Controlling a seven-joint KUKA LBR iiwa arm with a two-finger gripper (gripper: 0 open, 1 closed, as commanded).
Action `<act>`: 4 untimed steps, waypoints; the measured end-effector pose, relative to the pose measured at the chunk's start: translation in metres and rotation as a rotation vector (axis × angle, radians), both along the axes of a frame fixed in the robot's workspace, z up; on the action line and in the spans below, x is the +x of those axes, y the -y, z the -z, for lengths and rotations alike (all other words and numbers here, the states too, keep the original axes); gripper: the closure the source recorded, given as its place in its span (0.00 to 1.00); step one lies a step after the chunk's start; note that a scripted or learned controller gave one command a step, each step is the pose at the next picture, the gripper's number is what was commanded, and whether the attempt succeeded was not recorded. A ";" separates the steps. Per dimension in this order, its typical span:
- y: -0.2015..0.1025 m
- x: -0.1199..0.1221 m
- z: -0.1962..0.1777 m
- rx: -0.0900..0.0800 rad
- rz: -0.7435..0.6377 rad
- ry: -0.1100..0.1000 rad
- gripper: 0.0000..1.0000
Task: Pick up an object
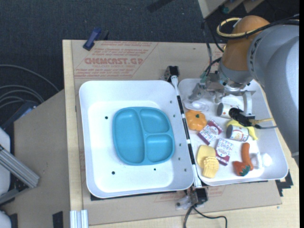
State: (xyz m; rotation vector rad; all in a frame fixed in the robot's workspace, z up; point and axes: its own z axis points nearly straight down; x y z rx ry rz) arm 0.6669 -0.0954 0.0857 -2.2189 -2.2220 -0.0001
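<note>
My gripper hangs low over the far left corner of the right bin, below the orange band of the arm. Just in front of it lies an orange toy pepper. Further toward the near side are two purple-and-white packets, a yellow corn-like piece, a red and orange carrot-like piece and a yellow-and-white object. I see nothing held in the gripper.
The left bin holds a blue divided plate. A black clip sits at the far end of the wall between the bins. A blue object lies on the bench's far left corner.
</note>
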 end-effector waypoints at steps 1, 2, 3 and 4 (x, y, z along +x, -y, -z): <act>0.000 0.001 -0.011 0.000 0.000 0.002 1.00; 0.000 0.000 -0.010 0.000 0.000 0.001 0.00; -0.003 -0.001 0.001 0.000 0.001 -0.001 0.00; -0.003 0.000 -0.010 -0.001 0.001 0.001 1.00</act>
